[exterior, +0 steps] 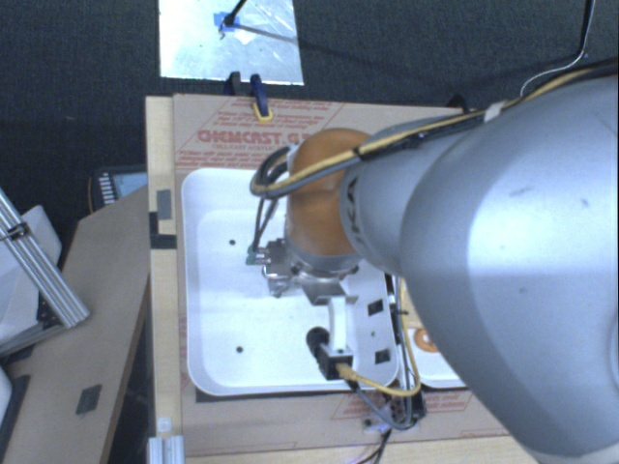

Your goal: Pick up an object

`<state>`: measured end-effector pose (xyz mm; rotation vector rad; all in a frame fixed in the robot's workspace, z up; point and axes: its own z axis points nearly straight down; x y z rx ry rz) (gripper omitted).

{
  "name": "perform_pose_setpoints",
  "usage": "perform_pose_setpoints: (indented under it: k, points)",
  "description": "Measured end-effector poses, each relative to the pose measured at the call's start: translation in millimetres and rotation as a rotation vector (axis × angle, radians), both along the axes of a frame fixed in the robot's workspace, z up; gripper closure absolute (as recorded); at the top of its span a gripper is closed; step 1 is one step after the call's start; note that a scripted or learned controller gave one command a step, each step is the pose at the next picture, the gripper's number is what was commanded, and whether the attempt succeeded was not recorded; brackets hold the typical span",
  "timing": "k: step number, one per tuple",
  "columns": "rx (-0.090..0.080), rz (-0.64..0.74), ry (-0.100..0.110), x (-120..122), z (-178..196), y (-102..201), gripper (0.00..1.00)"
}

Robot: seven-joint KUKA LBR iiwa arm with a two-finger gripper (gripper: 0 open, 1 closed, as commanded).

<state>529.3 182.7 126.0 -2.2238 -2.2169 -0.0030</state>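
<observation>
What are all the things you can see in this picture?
left bin: one, white, bench middle
right bin: one, white, mostly behind arm
round thing: one, orange, right bin, partly hidden
board: one, tan, red print, under bins
shiny sheet: one, silver, top
blue clamp: one, blue, board's top edge
black clamp: one, black, beside blue clamp
arm: one, grey, orange band, from right
gripper: one, silver-grey, over left bin

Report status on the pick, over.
Gripper over the shallow white left bin, hold unconfirmed. Small round orange-and-white object in the right bin, apart from the gripper. Grey arm covers most of that bin.
</observation>
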Motion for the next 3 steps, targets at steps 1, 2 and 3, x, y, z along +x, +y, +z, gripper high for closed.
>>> perform_pose_setpoints:
  k: [1,2,3]
  points:
    - [-0.003,0.000,-0.015,79.1,88.9,-41.0,1.00]
    - [-0.001,0.001,-0.004,-21.1,159.0,-84.9,1.00]
    - [0.002,0.008,-0.016,-19.6,281.3,-75.2,1.00]
